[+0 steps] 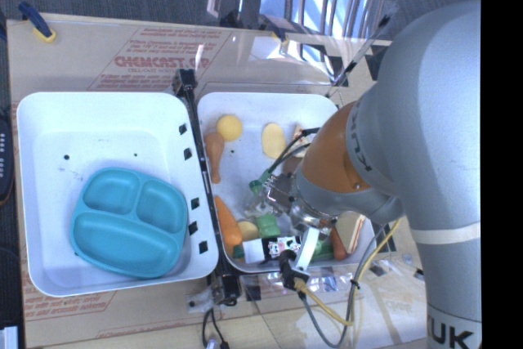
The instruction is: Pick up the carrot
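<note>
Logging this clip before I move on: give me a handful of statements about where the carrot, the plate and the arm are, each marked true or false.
1. The carrot lies in the right bin, near its left wall. True.
2. The blue plate sits in the right bin. False: it is in the left bin.
3. The arm is over the right bin. True.
4. The carrot is on the blue plate. False: it lies on the floor of the right bin among other toy food.
5. The blue plate has compartments. True.
</note>
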You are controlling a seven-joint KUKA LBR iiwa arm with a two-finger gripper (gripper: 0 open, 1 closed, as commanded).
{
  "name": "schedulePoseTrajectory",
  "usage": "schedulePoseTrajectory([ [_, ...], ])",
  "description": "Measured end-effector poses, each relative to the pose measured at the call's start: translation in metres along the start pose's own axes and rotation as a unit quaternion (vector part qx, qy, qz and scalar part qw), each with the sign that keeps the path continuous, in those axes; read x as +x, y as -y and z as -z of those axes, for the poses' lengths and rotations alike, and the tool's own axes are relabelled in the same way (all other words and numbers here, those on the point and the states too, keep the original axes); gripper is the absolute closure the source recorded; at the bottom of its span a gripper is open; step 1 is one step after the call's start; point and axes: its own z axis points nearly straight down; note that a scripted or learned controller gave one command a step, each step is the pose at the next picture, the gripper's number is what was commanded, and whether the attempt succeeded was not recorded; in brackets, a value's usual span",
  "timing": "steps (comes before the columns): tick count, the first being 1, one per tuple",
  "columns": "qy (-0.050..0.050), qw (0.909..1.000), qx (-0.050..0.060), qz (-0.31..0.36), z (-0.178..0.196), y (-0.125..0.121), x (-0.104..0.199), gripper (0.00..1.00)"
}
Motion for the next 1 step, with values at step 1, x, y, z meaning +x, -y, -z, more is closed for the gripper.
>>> schedulePoseTrajectory([
  [1,-0.003,0.9984,0.003,0.056,0.1007,0.0408,0.0683,0.00],
])
